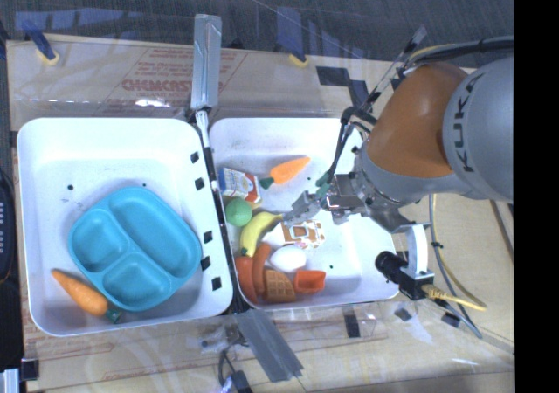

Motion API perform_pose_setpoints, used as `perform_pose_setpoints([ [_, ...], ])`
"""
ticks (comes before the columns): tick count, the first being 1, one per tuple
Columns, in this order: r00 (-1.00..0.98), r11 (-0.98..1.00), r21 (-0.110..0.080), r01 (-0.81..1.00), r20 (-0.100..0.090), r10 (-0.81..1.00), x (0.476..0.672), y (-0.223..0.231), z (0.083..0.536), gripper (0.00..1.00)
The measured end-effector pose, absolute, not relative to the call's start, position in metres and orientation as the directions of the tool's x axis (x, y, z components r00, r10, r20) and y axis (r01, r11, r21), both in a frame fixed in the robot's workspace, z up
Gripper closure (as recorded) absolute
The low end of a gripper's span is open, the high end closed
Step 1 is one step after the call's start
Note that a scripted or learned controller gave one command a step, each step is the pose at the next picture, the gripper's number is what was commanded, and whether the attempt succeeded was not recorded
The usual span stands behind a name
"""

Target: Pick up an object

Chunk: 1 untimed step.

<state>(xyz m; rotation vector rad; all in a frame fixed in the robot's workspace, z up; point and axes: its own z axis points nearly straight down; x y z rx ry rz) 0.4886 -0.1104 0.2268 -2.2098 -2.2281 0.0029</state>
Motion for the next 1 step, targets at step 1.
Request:
perform_pose_setpoints([
  [1,0.016,-0.016,-0.015,1.000,0.001,1.000,0.5730,-0.1073,0.0953,0.00],
])
